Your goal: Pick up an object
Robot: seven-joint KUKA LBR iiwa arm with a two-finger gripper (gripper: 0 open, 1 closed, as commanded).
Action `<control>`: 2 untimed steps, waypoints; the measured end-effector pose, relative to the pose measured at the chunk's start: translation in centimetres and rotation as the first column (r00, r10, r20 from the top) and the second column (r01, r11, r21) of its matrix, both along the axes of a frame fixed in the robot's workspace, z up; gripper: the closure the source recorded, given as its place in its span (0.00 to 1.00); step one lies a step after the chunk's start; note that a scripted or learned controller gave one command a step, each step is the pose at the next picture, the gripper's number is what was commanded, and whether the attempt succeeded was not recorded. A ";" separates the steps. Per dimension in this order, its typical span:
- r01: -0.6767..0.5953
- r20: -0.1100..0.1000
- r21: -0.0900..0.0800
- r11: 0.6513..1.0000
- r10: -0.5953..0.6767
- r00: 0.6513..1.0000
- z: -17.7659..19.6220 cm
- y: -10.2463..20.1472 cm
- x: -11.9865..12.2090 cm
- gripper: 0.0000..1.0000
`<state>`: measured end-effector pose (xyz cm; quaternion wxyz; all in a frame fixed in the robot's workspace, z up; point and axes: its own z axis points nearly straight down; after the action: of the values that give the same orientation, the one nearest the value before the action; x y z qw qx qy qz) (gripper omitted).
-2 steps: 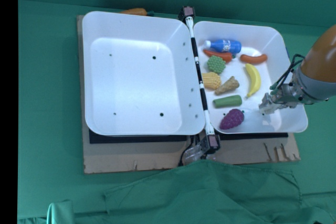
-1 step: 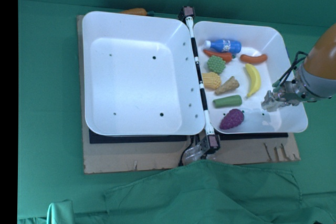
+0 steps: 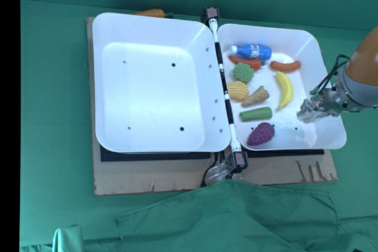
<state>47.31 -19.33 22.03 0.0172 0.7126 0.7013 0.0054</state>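
Note:
The right bin (image 3: 316, 50) holds several toy foods: a blue bottle (image 3: 253, 51), a red chilli (image 3: 244, 61), a red sausage (image 3: 286, 65), a green bumpy fruit (image 3: 242, 72), a yellow corn piece (image 3: 237, 90), a tan cone (image 3: 256, 96), a yellow banana (image 3: 284, 89), a green cucumber (image 3: 256, 114) and purple grapes (image 3: 261, 134). My gripper (image 3: 308, 112) hangs over the bin's right side, right of the banana and cucumber, with nothing seen in it.
The left bin (image 3: 112, 32) lies beside it, parted by a black and white bar (image 3: 223, 82). An orange object (image 3: 151, 12) lies behind the left bin. Green cloth (image 3: 236, 215) is bunched at the front of the bench.

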 end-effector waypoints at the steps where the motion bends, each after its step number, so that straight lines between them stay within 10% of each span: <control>1: 0.004 0.005 -0.003 1.000 -0.004 1.000 1.2 -0.1 0.1 1.00; 2: 0.008 0.011 -0.007 1.000 -0.008 1.000 2.3 -0.3 0.2 1.00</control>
<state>47.46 -19.62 24.36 0.0233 0.7152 0.6985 0.0068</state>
